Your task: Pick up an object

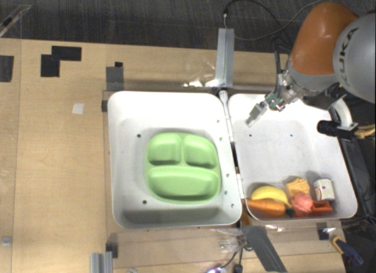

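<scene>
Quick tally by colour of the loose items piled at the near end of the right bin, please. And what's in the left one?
Right bin:
Yellow: 2, banana, waffle-like piece
Orange: 1, carrot
Pink: 1, pink item
Red: 1, red piece
White: 1, small can
Left bin:
Green: 1, divided plate
Total: 7

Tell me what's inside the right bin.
In the right bin, along its near wall: a banana, a carrot, a pink item, a yellow piece and a small can. The pile hides whatever lies underneath.
</scene>
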Robot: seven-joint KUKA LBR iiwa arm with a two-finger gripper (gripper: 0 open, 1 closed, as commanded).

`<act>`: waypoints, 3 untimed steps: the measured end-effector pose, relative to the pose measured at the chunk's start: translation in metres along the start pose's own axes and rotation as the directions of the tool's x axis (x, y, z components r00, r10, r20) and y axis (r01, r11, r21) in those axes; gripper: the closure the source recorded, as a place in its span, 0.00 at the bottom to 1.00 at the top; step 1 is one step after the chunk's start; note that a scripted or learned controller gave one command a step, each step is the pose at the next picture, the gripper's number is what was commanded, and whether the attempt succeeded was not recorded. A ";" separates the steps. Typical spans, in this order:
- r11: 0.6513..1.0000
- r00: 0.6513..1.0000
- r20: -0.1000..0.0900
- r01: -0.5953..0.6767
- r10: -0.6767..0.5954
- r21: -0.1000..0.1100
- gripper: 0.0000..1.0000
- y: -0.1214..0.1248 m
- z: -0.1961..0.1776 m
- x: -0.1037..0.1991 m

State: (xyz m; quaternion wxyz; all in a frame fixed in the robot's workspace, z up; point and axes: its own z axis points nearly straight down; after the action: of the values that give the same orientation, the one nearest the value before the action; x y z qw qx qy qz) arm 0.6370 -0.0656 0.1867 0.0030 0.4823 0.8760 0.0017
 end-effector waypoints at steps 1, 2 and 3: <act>0.984 0.984 0.000 -0.180 0.180 -0.001 0.00 0.051 -0.077 0.018; 0.984 0.984 0.000 -0.180 0.180 -0.001 0.00 0.051 -0.077 0.018; 1.000 1.000 -0.002 -0.011 0.011 0.002 0.00 -0.056 0.001 0.075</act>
State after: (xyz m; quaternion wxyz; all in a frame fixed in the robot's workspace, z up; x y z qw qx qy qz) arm 0.5494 -0.0326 0.1849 0.0016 0.4869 0.8735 0.0014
